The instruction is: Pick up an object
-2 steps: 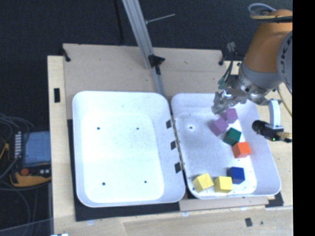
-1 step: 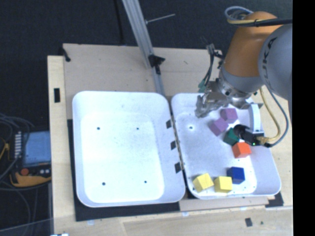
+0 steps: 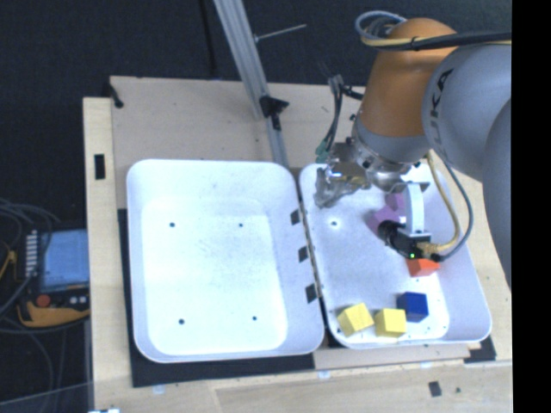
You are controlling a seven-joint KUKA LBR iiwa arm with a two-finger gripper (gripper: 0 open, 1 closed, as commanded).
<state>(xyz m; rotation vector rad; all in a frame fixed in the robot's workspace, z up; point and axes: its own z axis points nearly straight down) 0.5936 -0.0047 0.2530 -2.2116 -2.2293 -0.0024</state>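
1. Hand [image 3: 331, 188] hangs over far-left corner of right bin [image 3: 465, 295]; grip state: cannot tell.
2. Yellow blocks [image 3: 355, 318] and blue block [image 3: 414, 305] lie toward the near side, well apart from it.

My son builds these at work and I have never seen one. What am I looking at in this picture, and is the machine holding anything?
One camera looks down at a slant on a bench. The big grey arm with an orange band is a robot reaching in from the right. Its gripper hangs over the right white bin; I cannot tell whether it holds anything. That bin holds two yellow blocks, a blue block, an orange piece and something purple. The left white bin sits beside it.
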